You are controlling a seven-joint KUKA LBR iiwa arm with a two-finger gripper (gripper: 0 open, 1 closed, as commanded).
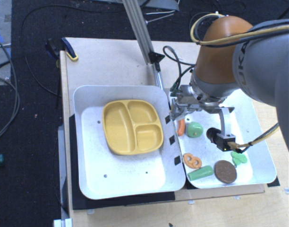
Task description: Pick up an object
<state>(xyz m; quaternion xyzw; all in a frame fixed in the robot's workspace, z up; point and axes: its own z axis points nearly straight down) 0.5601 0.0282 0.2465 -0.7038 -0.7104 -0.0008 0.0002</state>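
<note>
From above, a glossy yellow sectioned tray lies in the left bin. The right bin holds a twisted pretzel, a green cylinder, a brown disc and a green ball. The gripper hovers at the bin's far left, possibly touching an orange piece; its grip cannot be judged.

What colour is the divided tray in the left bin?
Yellow; the tray shows plainly in the camera view.

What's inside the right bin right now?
Inside the right bin: an orange piece, green round toy, pretzel, green stick, brown disc and a small green piece. The arm covers the bin's far part.
</note>
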